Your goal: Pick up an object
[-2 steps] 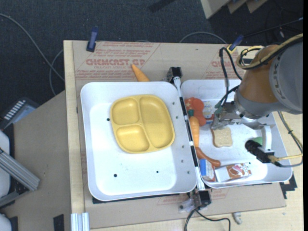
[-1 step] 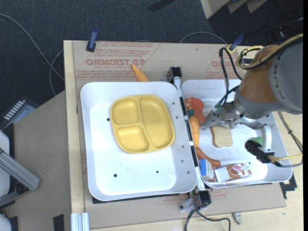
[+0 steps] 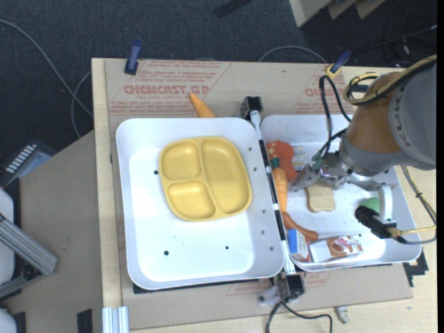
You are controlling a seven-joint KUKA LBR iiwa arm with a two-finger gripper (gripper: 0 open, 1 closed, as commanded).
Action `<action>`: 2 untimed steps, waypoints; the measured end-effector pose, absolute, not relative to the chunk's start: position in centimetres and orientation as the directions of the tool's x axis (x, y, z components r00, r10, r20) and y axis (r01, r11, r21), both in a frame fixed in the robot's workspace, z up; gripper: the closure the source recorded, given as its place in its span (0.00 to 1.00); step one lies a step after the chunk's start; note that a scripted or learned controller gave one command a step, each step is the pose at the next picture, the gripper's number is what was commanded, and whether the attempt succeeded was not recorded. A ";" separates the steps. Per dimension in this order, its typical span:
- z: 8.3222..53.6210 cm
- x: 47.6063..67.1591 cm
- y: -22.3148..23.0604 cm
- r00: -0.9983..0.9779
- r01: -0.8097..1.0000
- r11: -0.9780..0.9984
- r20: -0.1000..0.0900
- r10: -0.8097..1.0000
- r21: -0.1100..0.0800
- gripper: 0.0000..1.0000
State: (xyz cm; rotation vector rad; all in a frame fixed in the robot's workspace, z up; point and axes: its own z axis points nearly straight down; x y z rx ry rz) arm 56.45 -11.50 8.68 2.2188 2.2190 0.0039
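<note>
1. While the arm reaches in from 3 o'clock, its pincer sits low in the right bin, near the bin's centre.
2. Pincer state: cannot tell, the tips are dark and blurred against the clutter.
3. Nothing visibly sits between the tips.
4. Bread slice lies just at 6 o'clock of the pincer, close to touching it.
5. Carrot lies along the bin's 9 o'clock wall, long axis running 12 to 6.
6. Red item sits at 12 o'clock of the carrot, near the bin's 11 o'clock corner.
7. Green item rests at 3 o'clock of the bread, partly under the arm's hardware.
8. Packet with red print lies flat by the bin's 6 o'clock edge.
9. Left bin holds a yellow tray with three sections, centred toward 12 o'clock.
10. Second carrot lies on the desk outside, at 12 o'clock of the left bin.
</note>
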 end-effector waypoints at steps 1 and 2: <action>9.8 56.6 -11.6 -0.001 1.000 0.001 -0.005 1.000 0.009 1.00; 9.8 56.5 -11.6 -0.001 1.000 0.001 -0.005 1.000 0.009 0.00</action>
